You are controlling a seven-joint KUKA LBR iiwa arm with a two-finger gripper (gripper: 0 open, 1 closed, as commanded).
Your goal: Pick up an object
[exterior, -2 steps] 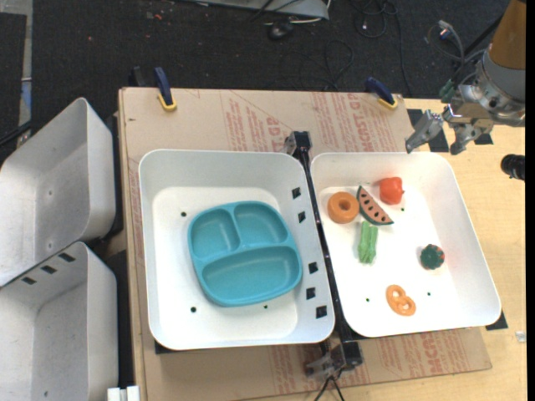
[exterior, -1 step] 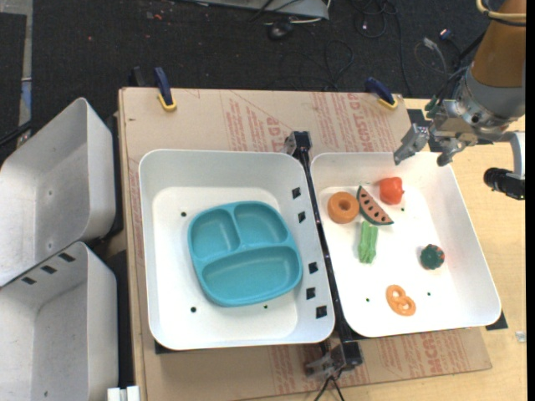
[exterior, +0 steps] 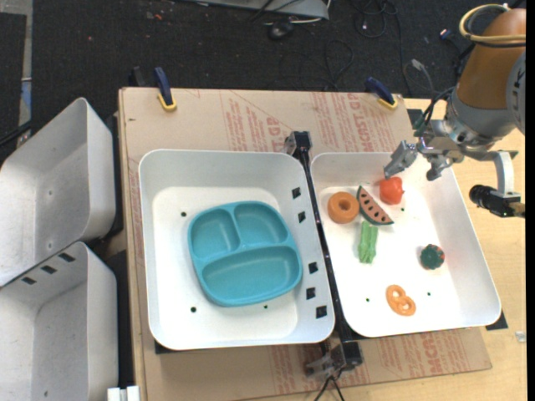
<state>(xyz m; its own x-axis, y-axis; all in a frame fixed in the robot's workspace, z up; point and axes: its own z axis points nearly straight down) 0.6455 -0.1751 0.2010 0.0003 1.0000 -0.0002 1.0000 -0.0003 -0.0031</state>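
The open, empty gripper [exterior: 415,162] hovered beside a red toy tomato [exterior: 391,190], judged light, rigid and smooth, best pinched across its middle.

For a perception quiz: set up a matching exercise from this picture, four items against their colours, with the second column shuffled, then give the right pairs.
Items:
1. divided plate in the left bin
2. ring-shaped doughnut
3. long pod
4. round piece below the hand

Colours:
A. red
B. light green
C. turquoise
D. orange

Pairs: 1-C, 2-D, 3-B, 4-A
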